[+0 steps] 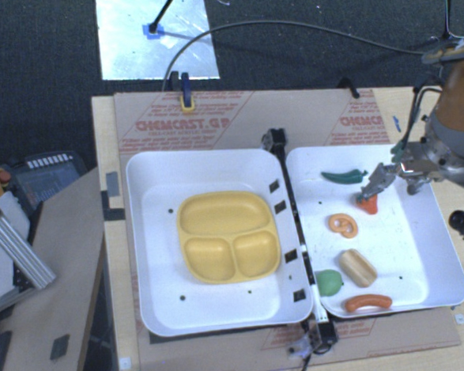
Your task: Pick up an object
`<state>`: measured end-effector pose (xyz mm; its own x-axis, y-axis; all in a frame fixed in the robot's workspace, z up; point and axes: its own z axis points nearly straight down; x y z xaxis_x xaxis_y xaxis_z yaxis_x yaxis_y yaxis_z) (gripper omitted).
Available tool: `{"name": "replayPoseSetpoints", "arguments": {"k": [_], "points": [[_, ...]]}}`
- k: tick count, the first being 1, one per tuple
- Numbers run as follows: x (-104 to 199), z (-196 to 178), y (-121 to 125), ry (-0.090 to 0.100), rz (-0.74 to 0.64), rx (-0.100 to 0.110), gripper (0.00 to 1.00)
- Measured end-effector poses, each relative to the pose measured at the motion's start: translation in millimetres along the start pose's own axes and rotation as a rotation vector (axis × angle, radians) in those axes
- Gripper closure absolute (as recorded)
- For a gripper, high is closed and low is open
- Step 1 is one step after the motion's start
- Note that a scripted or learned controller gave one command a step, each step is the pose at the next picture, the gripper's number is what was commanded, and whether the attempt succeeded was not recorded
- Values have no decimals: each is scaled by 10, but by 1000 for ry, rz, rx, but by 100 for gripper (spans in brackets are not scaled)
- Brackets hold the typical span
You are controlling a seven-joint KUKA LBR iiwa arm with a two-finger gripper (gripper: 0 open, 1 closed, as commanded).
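My gripper (394,187) hangs over the back of the right bin (434,238), open, with nothing between its fingers. Its left fingertip (372,187) is just above a small red-orange piece (367,205) on the bin floor. A green chili pepper (343,176) lies to the left of the gripper. Nearer the front lie an orange pretzel (343,225), a tan bun (357,267), a green round piece (329,282) and an orange-red sausage (368,303).
The left bin (152,226) holds a yellow divided plate (224,235). A black divider (292,224) runs between the two bins. The right half of the right bin's floor is bare white.
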<state>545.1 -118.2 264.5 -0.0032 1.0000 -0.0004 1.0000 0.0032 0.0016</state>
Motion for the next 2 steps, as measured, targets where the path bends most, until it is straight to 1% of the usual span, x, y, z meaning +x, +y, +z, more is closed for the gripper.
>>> {"name": "replayPoseSetpoints", "arguments": {"k": [1, 2], "points": [[98, 537, 40, 1, 1, 3, 0], [175, 1000, -5, 1, 2, 4, 0]]}}
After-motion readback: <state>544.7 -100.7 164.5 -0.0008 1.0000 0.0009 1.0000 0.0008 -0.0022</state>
